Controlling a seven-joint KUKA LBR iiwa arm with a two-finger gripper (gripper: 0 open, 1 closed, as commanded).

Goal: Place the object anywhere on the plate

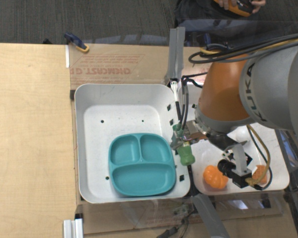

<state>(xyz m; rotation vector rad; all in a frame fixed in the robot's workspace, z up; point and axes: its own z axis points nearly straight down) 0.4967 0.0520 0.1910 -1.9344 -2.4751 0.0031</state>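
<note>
A: Start big. The bench (25,133), pale wood, with a cardboard sheet (109,68) under the far end of the bins.

B: Then the arm (258,88): grey, orange band, coming in from the right and hanging over the right bin (280,180).

A: Left bin (87,133)?

B: White, shallow. In it lies a teal plate (141,165) with three compartments, set toward the near right corner (near rim close to the bin wall). Nothing rests on the plate.

A: Right bin contents?

B: An orange object (214,177), round, on the bin floor at near left. A second orange piece (260,173) lies further right, partly behind black cabling and hardware; shape unclear.

A: The gripper?

B: Gripper (181,144) sits over the wall between the two bins, just beside the plate's right edge. A green object (186,155) hangs at its tip, upright, above the divide. It looks pinched between the fingers, so clamped on the green object, though the fingers themselves are small and partly hidden.

A: Smallest?

B: A blue and yellow clip (75,41) at the cardboard's far left corner.
</note>
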